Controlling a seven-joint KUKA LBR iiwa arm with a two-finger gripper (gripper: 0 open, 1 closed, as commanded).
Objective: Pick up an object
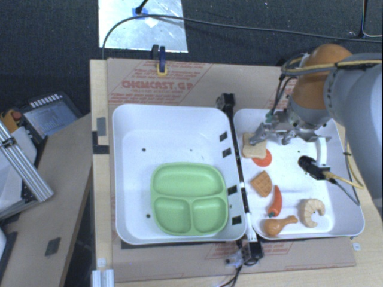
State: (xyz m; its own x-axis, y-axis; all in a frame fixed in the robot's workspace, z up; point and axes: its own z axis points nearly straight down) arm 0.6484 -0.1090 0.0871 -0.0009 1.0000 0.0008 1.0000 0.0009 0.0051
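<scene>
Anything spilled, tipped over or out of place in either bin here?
Nothing stands out. The green tray lies flat in the left bin. In the right bin the toy foods lie apart: cracker, chili pepper, drumstick, shrimp. The gripper hovers by the bread slice.

The two shallow white bins (173, 121) look like smooth moulded plastic with a soft sheen; the pale green three-compartment tray (190, 197) is plastic too, slightly glossy; the brown printed sheet under the bins (179, 82) appears to be matt cardboard; the square silvery plate beyond it (143, 17) looks like brushed metal, reflective and streaked; the dark floor covering (48, 34) reads as rough, matt carpet; the grey arm casing (358, 94) is smooth and satin.
</scene>
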